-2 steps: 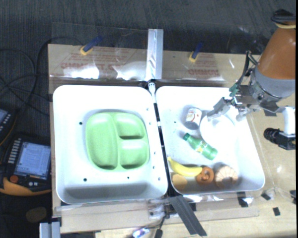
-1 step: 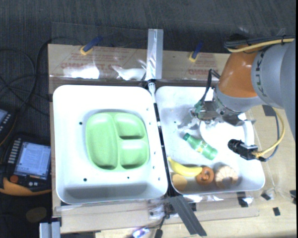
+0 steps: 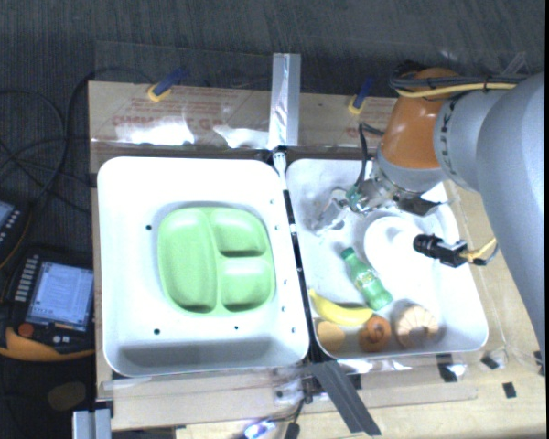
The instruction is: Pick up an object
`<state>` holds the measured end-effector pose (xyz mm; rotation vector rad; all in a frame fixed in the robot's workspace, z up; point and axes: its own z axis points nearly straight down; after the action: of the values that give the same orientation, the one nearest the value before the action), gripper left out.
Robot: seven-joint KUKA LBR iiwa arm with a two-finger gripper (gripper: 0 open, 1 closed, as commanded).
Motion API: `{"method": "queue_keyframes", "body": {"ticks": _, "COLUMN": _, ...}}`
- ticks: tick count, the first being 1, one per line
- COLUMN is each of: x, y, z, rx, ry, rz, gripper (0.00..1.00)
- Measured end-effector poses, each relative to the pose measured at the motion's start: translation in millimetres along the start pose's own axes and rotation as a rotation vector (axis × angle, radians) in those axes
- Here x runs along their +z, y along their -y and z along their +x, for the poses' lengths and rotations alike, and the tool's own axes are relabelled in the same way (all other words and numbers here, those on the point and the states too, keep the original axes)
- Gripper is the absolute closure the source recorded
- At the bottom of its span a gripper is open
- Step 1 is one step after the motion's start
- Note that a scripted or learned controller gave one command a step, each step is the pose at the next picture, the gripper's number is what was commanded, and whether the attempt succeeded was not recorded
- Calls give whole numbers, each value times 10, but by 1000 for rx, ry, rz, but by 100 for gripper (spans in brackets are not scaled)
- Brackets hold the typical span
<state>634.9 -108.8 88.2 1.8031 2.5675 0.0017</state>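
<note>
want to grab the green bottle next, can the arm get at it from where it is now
Probably yes. The green bottle lies on its side in the right bin, uncovered from above, with the pincer hanging just beyond it in the same bin. The banana lies close beside its lower end, which may crowd a grasp there.

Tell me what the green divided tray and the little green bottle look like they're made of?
The green tray looks like moulded plastic with a matte finish: one even colour, rounded compartment edges, soft shading without sharp glints. The bottle seems to be translucent green plastic with a white cap, though it is small in this view, so glass can't be ruled out.
</note>
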Motion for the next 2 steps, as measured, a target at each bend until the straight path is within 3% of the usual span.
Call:
{"method": "queue_keyframes", "body": {"ticks": 1, "x": 11, "y": -259, "z": -91, "rx": 33, "ry": -20, "rz": 38, "gripper": 0}}
{"method": "queue_keyframes", "body": {"ticks": 2, "x": -48, "y": -252, "z": -87, "rx": 32, "ry": -22, "rz": 42, "gripper": 100}}
